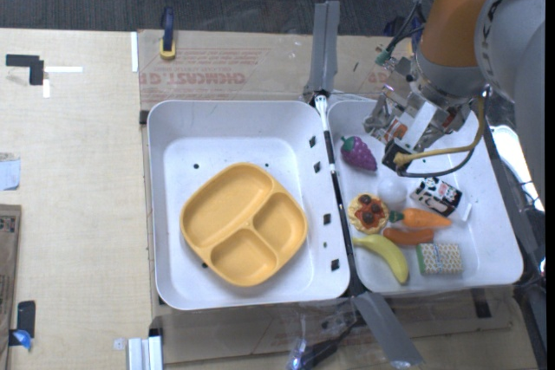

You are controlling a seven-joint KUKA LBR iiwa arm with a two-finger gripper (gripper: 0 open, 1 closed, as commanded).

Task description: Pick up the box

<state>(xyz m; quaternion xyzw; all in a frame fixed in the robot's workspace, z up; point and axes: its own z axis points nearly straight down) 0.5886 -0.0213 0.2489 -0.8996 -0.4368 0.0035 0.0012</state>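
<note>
Beside carrot (428, 219), box (440, 257) lengthwise left-right

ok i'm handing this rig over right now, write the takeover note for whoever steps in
Gripper: over the far part of the right bin, nothing seen between its fingers; open or shut cannot be told.
Box: lying at the near edge of the right bin, beside the banana and just below the carrot.
Left bin: holds the yellow divided plate.
Done: nothing lifted yet.
Left: bring the gripper down over the box, grasp and lift.
</note>
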